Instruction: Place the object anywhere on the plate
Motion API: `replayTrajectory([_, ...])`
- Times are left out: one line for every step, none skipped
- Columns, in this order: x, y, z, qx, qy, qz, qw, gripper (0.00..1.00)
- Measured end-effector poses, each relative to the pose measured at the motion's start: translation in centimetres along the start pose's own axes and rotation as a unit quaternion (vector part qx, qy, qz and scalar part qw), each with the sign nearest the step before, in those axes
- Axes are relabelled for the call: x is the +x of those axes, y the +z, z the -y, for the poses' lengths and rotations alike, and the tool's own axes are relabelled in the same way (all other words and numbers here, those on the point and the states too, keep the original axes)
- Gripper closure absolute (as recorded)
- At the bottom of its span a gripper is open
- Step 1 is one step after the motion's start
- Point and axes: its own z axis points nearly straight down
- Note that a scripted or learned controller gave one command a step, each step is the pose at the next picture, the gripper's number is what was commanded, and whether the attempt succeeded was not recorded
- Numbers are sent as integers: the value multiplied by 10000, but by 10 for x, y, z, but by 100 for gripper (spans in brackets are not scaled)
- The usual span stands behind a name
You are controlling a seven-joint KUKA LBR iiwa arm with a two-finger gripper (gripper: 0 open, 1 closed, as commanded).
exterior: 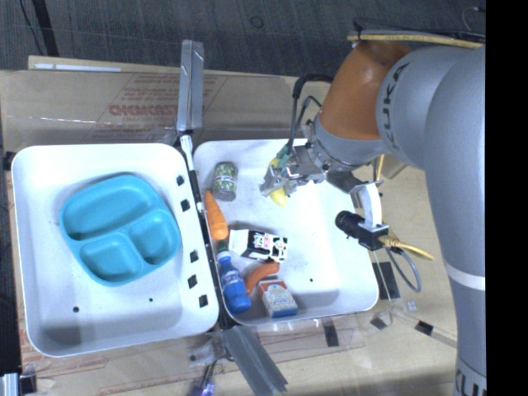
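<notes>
The arm (412, 130) reaches in from the right, grey with its orange band up top, and the tool (285, 180) hangs over the far part of the right bin (346, 291). There is a small yellow object (280, 194) right at the tool's tip, tucked at its near-left edge and seemingly touching it. Whether the fingers actually pinch it cannot be told from this angle, since the tool's own body covers the grip, so whether the tool is spread or clenched stays unclear.

Just left of the tool, a small green can (224, 180) sits near the far-left corner of the right bin. Nearer along the left wall lies an orange carrot (216, 215), and nearer still a blue bottle (232, 283) beside the wall. In the middle of the bin rests a white carton with black patches (258, 243), with a second orange piece (265, 272) and a small box (280, 299) close to the near wall.

Over in the left bin (49, 328), well apart from the tool, lies the blue plate (121, 228), a three-compartment dish set at a tilt in the bin. The yellow object is in the right bin's space, across the divider from the plate. Both bins rest on the table (99, 97).
</notes>
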Motion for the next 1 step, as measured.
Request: replayTrajectory([81,18,45,22,-1425,-9,9898,100])
